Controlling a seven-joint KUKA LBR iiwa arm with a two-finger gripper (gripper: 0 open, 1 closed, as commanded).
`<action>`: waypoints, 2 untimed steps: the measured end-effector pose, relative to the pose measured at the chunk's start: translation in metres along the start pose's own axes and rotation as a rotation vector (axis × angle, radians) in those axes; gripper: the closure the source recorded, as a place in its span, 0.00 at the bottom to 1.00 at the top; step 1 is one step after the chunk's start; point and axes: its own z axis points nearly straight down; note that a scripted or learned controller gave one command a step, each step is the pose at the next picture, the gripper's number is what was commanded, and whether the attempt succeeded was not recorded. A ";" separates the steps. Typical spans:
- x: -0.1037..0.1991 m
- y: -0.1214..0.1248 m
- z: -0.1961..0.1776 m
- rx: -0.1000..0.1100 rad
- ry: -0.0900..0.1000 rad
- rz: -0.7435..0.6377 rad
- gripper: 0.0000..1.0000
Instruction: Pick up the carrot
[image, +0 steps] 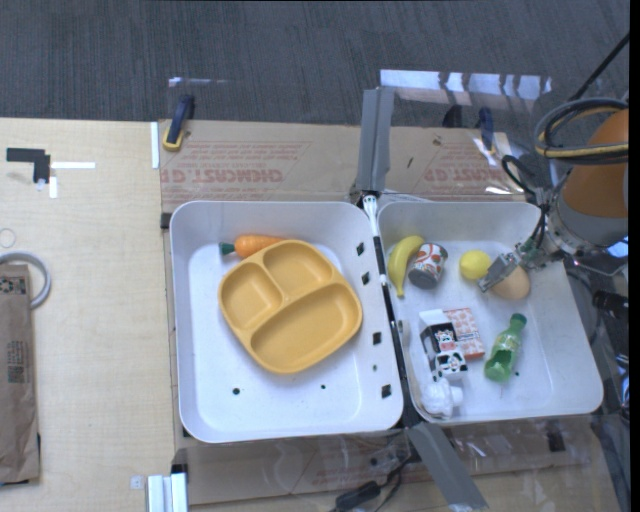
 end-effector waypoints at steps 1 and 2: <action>-0.002 0.026 0.002 0.016 0.015 0.438 0.00; -0.007 0.039 0.005 0.053 0.028 0.423 0.00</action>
